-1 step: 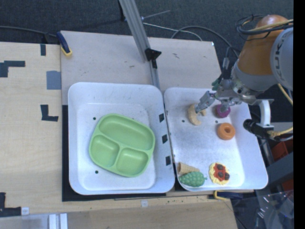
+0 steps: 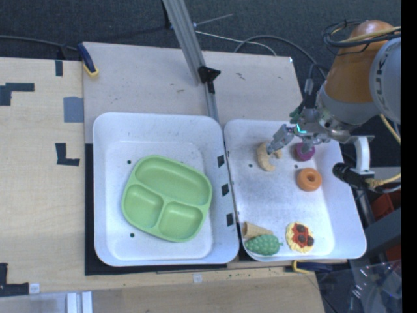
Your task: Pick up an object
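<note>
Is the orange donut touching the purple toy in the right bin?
Apart. The camera view shows bare white bin floor between the orange donut and the purple toy, which sits just above it near the gripper.

Green divided plate [image 2: 167,198]: smooth matt plastic. White bins [image 2: 156,126]: smooth plastic, faintly speckled. Surface [image 2: 32,175]: pale matt wood grain. Slanted pole [image 2: 182,25]: dull grey metal.

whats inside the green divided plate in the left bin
The green three-compartment plastic plate lies flat in the left white bin; all three compartments show bare green. What is beneath the plate is covered.
</note>
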`<state>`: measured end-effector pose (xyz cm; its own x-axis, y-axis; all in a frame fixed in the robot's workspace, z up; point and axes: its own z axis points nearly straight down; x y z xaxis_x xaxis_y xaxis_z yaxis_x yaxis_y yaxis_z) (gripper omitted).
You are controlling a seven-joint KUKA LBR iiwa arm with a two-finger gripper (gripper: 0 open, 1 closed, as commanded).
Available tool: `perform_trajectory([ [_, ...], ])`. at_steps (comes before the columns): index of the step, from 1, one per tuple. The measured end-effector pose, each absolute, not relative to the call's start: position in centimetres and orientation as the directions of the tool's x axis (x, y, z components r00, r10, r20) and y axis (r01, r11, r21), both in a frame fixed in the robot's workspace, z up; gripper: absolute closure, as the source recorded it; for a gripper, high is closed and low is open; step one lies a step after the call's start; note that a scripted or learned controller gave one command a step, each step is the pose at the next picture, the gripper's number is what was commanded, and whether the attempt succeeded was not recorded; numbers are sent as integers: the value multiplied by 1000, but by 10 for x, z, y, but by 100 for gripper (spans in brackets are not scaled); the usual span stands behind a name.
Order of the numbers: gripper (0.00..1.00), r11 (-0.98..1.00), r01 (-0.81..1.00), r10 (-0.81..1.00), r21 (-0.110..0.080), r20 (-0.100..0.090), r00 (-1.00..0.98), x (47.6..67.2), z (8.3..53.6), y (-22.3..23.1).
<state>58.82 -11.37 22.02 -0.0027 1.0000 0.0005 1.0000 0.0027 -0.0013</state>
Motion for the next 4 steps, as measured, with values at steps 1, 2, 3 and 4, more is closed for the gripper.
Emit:
perform_trajectory([
  [1, 0, 2, 1000, 1000, -8, 0, -2, 586, 155, -114],
  [2, 0, 1, 1000, 1000, -7, 0, -1, 592, 109, -115],
  [3, 0, 2, 1000, 1000, -1, -2, -2, 592, 88, -114],
  [4, 100, 3, 1000, 1000, -1, -1, -3, 592, 99, -114],
])
